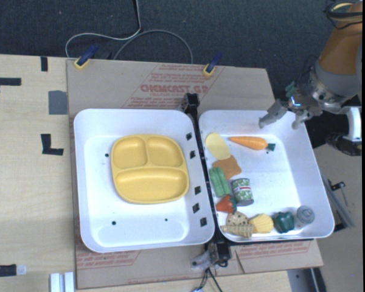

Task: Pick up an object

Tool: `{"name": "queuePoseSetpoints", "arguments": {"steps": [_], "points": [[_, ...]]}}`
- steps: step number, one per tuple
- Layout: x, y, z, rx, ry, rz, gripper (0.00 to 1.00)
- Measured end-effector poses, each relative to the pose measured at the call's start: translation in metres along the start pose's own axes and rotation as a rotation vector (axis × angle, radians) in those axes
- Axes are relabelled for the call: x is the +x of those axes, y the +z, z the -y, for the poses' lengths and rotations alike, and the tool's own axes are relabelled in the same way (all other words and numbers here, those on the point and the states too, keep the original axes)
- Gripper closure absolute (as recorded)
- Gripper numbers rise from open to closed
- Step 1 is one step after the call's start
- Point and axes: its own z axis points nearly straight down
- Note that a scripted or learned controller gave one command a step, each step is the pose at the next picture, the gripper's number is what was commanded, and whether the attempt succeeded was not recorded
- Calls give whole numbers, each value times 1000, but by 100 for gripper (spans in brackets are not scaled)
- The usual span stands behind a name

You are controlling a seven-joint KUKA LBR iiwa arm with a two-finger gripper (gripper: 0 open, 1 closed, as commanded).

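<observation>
The claw [287, 115] hangs open and empty over the right bin's [310, 157] far rim; a carrot [247, 142] lies just beside it. Cardboard [164, 87] covers the tabletop [24, 181].

Bench [24, 181], cardboard sheet [164, 87] on it, two white bins [88, 163] atop

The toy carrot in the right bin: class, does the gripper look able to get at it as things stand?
Probably yes. The carrot lies apart from the other toys, with nothing over it, and the gripper hovers at the right bin's far edge nearby.
</observation>
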Motion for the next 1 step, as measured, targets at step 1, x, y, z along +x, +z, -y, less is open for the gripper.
{"name": "queuePoseSetpoints", "arguments": {"steps": [1], "points": [[70, 81, -24, 6, -6, -3, 0]]}}
